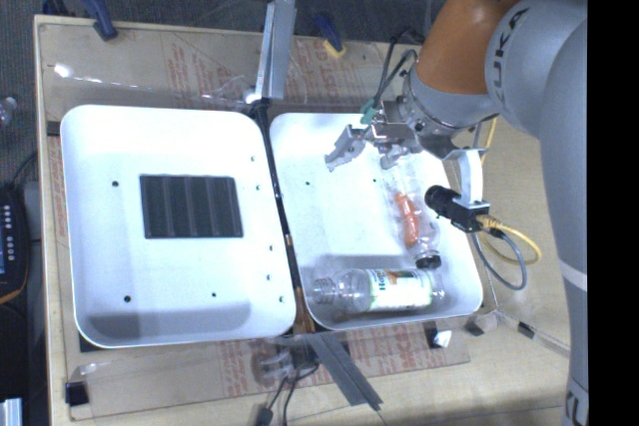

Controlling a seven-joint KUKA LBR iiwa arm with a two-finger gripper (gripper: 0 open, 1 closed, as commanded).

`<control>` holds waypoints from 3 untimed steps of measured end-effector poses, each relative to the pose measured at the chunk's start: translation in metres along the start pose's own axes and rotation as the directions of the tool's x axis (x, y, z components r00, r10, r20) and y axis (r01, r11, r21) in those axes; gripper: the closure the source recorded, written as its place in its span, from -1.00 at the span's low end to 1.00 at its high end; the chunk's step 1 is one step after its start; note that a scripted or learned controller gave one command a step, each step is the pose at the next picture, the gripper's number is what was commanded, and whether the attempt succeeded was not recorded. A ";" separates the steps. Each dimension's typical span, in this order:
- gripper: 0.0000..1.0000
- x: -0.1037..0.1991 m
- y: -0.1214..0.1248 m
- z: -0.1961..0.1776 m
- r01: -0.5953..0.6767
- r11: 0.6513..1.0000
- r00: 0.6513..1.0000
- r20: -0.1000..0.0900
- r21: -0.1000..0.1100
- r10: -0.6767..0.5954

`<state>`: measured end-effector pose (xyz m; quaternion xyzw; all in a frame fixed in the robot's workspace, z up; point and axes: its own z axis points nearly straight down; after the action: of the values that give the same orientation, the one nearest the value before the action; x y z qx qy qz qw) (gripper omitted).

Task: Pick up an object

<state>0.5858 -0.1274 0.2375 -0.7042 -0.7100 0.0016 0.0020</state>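
End effector [344, 147] over right bin [300, 214], finger state indeterminate.
Risk: clear bottle [374, 289], well below it, rolls against the wall.

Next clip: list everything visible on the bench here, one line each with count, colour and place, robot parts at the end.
Shallow white plastic bin: one, left side, dark ribbed rectangle on its floor.
Shallow white plastic bin: one, right side, holds the items.
Clear plastic bottle with white label: one, lying along the right bin's near wall.
Clear packet with orange contents: one, right bin, by its right wall.
Blue clamps: several, bench's far edge.
Grey arm with orange band: one, from the right.
Gripper: over the right bin's far end.
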 end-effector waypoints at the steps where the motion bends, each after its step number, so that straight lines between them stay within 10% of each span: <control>1: -1.00 0.017 0.024 -0.101 -0.278 0.961 0.961 0.000 -0.004 0.278; 3: -1.00 -0.077 -0.027 0.024 -0.131 0.991 0.991 0.001 0.001 0.131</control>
<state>0.5592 -0.2050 0.2132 -0.7493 -0.6622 0.0023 0.0018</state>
